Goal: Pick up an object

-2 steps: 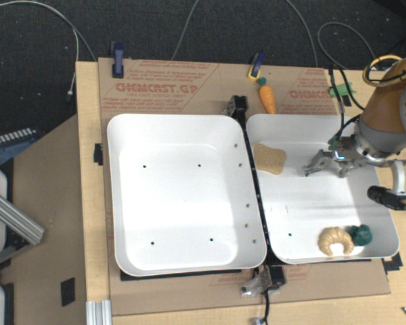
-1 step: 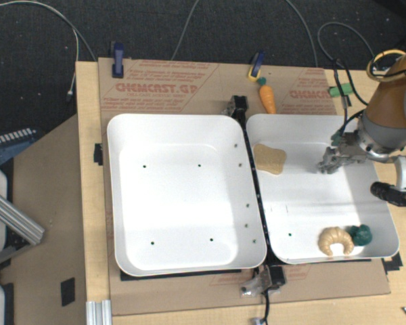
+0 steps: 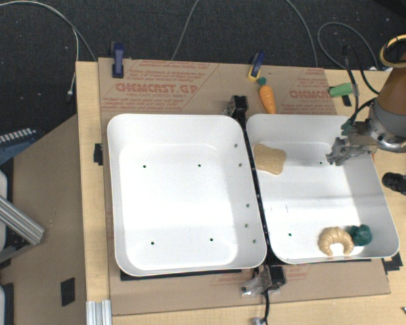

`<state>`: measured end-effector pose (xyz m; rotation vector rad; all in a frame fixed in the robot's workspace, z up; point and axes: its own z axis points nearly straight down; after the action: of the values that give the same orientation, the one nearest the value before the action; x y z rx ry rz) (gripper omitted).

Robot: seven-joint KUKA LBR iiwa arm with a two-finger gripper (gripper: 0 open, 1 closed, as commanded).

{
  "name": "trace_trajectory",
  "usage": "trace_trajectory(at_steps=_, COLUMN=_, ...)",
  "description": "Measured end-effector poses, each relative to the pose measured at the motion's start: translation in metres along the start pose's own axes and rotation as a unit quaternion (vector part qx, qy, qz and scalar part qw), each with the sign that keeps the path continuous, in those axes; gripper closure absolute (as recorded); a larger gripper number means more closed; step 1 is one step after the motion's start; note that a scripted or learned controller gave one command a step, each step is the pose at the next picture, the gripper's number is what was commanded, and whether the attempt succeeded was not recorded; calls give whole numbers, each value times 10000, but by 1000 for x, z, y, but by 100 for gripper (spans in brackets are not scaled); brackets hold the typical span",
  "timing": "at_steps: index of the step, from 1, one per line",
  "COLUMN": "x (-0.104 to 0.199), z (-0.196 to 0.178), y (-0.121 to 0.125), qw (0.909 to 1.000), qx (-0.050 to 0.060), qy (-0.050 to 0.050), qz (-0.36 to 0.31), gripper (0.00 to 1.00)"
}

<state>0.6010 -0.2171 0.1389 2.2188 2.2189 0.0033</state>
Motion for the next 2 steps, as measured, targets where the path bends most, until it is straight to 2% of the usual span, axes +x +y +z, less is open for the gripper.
trace_trajectory(at_steps=1, x=3, z=-62, y=6, qw=10000, qx=-13, qy=-3, qz=-3, gripper=100)
trace_trajectory(at_steps=2, x=3, z=-71, y=7, qw=10000, qx=12, qy=4, qz=-1, gripper=100)
